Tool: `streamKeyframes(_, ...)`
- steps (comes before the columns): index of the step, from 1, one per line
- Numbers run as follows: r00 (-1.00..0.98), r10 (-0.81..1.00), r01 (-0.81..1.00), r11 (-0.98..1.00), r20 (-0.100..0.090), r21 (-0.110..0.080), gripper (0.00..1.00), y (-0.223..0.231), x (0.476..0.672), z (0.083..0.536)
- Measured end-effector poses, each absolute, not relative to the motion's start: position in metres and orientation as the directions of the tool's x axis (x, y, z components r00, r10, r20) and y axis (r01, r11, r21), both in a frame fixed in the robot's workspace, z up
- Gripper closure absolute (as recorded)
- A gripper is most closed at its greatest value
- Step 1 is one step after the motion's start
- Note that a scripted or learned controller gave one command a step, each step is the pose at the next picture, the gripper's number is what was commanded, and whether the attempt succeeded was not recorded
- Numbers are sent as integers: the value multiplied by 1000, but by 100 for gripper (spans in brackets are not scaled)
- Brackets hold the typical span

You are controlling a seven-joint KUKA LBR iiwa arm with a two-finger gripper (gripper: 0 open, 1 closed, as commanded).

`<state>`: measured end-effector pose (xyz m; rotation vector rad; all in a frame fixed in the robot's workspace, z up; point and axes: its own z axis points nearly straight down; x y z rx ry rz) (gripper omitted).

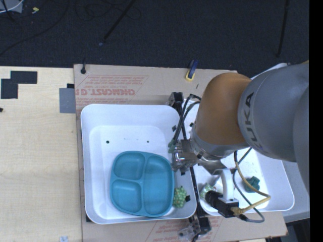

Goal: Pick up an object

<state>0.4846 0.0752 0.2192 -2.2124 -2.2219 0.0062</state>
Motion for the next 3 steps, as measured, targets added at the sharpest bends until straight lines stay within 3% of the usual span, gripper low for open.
streamKeyframes(1,-2,1000,1000,2,1,-5,100,89,468,228)
streamKeyframes(3,2,1000,1000,-2,0,-3,100,89,480,237)
